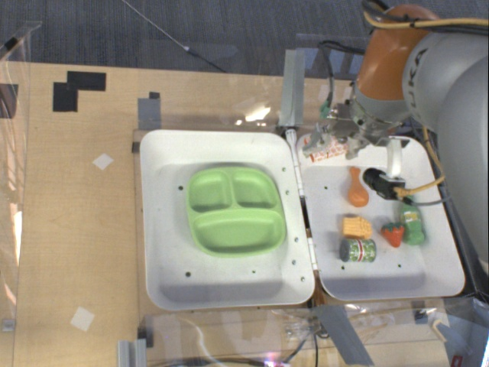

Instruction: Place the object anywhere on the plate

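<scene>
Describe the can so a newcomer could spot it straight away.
Look in the right bin, among the toy food. The can lies on its side nearest the front edge, just below the yellow corn. Its dark, labelled body sets it apart.

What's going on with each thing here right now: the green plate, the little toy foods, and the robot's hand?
Green plate: lying flat in the left bin, nothing on it.
Carrot: lying in the right bin.
Corn piece: lying in the right bin.
Can: on its side.
Strawberry: resting against a green toy.
Hand: over the right bin's far edge, holding nothing I can see.
</scene>
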### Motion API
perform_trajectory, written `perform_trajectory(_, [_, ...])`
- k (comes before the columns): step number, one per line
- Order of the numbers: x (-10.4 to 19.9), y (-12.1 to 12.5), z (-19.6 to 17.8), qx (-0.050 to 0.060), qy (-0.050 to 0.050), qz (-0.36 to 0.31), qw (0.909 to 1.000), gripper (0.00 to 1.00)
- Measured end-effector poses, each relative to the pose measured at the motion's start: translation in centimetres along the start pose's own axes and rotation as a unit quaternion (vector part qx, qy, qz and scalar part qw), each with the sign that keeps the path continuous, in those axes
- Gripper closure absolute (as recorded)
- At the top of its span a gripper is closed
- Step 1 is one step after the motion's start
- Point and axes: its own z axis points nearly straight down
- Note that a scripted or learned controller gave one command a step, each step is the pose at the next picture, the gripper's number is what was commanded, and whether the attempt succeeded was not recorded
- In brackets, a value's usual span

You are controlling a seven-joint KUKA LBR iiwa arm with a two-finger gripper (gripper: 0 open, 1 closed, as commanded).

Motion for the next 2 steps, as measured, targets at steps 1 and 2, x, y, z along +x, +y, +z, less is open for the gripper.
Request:
perform_trajectory(1, [9.2, -4.8, 0.1, 0.001, 0.001, 0.068, 0.9977, 1.0])
perform_trajectory(2, [14.1, -1.7, 0.1, 0.002, 0.001, 0.127, 0.9919, 1.0])
